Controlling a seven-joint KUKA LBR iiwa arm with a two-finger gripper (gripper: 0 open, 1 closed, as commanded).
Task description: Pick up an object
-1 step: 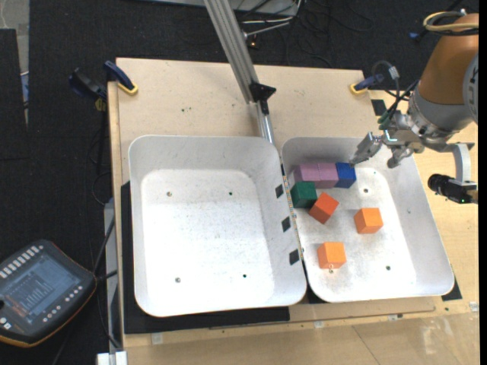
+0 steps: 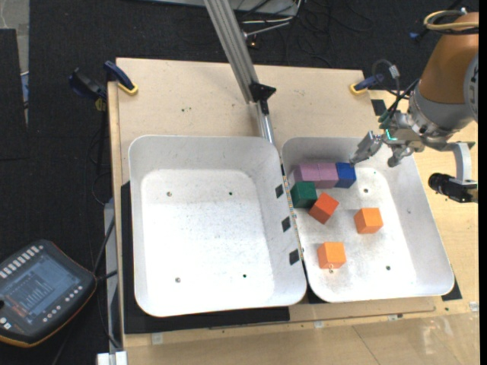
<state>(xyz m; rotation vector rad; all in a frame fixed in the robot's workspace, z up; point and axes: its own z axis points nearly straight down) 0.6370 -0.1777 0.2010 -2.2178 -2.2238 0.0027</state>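
Note:
In the right bin (image 2: 415,238) lie a purple block (image 2: 316,174), a blue block (image 2: 345,175) touching its right end, a dark green cube (image 2: 303,194), and three orange cubes (image 2: 324,207) (image 2: 368,220) (image 2: 331,255). My gripper (image 2: 380,151) hangs over the far right corner of that bin, above and to the right of the blue block. Its two fingers are spread apart with nothing between them.
The left bin (image 2: 141,226) sits beside the right one. A slanted metal pole (image 2: 237,48) runs down to the gap between the bins. Blue and yellow clamps (image 2: 114,74) (image 2: 369,84) grip the board's far corners. A teach pendant (image 2: 38,287) lies at the lower left.

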